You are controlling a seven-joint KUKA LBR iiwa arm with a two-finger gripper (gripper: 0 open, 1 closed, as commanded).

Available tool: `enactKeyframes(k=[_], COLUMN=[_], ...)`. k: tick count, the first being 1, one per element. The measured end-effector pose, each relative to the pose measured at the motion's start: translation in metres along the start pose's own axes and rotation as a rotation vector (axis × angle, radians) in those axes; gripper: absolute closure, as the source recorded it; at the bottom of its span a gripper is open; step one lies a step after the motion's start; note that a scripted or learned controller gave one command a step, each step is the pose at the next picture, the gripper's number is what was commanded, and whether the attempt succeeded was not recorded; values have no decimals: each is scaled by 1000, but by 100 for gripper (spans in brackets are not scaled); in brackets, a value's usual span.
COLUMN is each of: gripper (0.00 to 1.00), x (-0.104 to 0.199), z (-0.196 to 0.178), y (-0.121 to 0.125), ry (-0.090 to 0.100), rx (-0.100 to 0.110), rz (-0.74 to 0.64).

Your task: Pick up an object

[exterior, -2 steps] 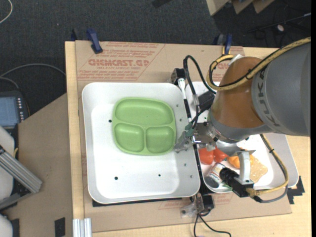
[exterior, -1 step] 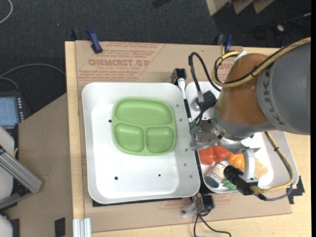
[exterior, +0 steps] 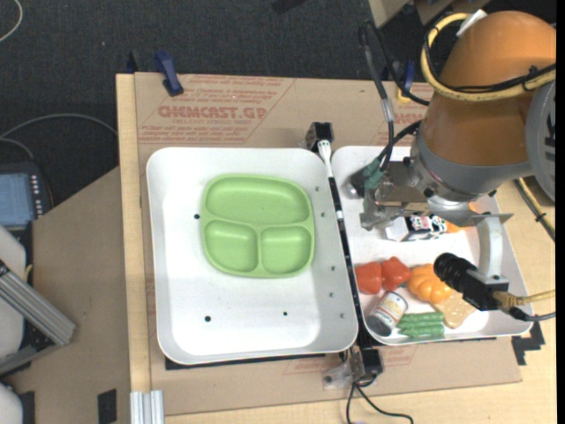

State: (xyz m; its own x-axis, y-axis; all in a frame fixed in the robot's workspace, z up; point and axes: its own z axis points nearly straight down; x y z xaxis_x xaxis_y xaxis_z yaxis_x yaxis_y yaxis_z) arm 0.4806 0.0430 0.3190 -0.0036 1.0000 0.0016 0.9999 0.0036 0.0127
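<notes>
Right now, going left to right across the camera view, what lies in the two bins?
Green divided plate in the left bin → red toy vegetable → orange toy vegetable → tan slice, these three in the right bin.

Just right of the pincer (exterior: 380, 215): small white-and-black toy (exterior: 422, 226), lying flat. Below the pincer in the view, near: red pepper (exterior: 380, 275), lying on its side and touching an orange fruit (exterior: 426, 283) to its right. Further below: small can (exterior: 388, 309) with a pale lid, tilted, just beside green pea pods (exterior: 421, 326) lying flat. Tan bread slice (exterior: 455, 311) just right of the pods. Well left of the pincer: green divided plate (exterior: 258, 223), flat, three compartments facing up.
</notes>
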Motion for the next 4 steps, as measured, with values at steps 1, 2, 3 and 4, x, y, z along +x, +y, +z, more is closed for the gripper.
enactKeyframes(k=[1,2,3,4], gripper=[100,100,100,100], x=[55,-21,72,40], z=[-4,-206,-176,-73], y=[3,2,0,95], ry=[-1,0,-1,-4], rx=[10,-10,18,15], rz=[-1,9,-7,8])
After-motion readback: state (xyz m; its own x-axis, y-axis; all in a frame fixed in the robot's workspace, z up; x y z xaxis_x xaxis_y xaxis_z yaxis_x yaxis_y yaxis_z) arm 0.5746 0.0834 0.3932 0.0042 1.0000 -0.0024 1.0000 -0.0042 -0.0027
